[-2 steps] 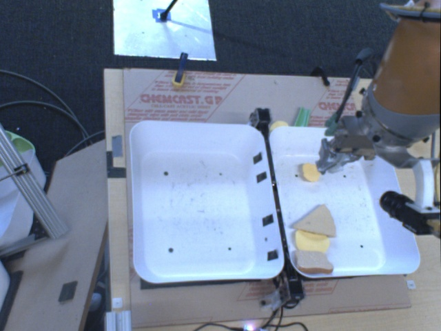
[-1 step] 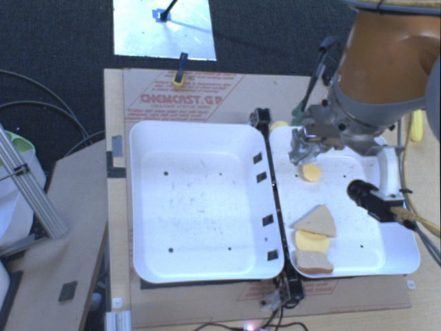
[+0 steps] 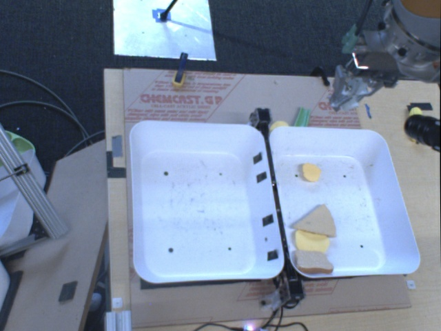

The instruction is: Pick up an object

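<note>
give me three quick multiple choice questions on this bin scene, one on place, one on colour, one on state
1. Which bin holds the food pieces?
A. left bin
B. right bin
C. both

2. What colour is the small round piece?
A. yellow
B. blue
C. red

3. Where is the gripper?
A. over the left bin
B. pressed on the bread slice
C. above the bench behind the right bin

Key: 1 B, all pieces lie in the right bin. 2 A, the round piece is yellow. 3 C, the gripper hangs beyond the bin's far rim, far from the bread slice.

Dark carpet floor, wooden bench
</note>
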`<action>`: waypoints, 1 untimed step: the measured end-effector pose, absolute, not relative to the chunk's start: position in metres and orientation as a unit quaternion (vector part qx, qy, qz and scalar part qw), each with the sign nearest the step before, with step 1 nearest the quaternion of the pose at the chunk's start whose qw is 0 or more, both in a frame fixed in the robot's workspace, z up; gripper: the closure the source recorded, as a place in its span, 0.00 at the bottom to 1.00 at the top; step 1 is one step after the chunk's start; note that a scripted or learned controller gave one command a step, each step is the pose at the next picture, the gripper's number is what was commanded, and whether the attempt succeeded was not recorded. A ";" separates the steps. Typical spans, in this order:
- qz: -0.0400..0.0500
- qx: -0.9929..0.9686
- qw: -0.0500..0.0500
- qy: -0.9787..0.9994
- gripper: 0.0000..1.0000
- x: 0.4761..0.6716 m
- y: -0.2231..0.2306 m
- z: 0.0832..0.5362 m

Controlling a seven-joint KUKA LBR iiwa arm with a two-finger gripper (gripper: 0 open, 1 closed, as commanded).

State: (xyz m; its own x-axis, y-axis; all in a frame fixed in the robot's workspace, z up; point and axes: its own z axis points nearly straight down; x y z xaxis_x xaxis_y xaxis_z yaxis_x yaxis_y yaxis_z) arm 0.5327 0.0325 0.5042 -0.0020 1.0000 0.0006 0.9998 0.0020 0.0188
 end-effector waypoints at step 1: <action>0.004 0.702 0.000 0.712 1.00 0.484 0.141 0.537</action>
State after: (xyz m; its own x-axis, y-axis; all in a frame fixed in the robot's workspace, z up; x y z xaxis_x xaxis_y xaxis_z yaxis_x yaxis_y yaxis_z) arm 0.4843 0.1410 0.5373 -0.0141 0.9999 0.0045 0.9999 0.0140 0.0057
